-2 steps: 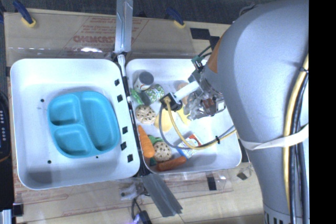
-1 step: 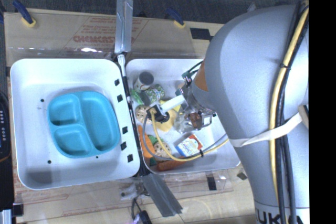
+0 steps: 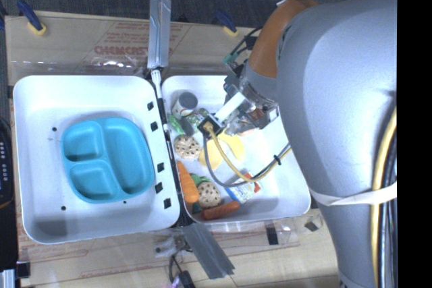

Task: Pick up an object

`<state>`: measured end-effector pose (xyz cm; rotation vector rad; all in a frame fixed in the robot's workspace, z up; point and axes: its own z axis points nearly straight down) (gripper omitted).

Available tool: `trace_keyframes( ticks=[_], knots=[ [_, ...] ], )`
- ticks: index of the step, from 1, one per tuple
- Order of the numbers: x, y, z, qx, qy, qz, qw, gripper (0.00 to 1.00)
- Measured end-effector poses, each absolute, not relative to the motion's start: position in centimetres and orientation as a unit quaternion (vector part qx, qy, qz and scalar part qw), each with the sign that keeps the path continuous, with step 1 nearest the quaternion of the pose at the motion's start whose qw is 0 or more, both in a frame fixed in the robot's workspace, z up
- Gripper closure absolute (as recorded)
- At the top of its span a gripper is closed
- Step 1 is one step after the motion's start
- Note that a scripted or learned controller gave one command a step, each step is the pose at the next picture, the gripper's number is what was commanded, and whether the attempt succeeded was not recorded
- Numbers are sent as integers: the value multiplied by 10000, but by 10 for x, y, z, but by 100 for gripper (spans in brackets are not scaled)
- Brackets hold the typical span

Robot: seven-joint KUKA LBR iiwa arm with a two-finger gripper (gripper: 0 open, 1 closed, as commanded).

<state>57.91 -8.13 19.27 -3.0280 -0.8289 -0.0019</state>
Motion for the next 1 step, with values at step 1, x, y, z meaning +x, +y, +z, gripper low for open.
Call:
trace_keyframes(
  ticks=[1],
  knots=[
    [578,-81,191,-9645,-2641,13,15,0]
  ],
)
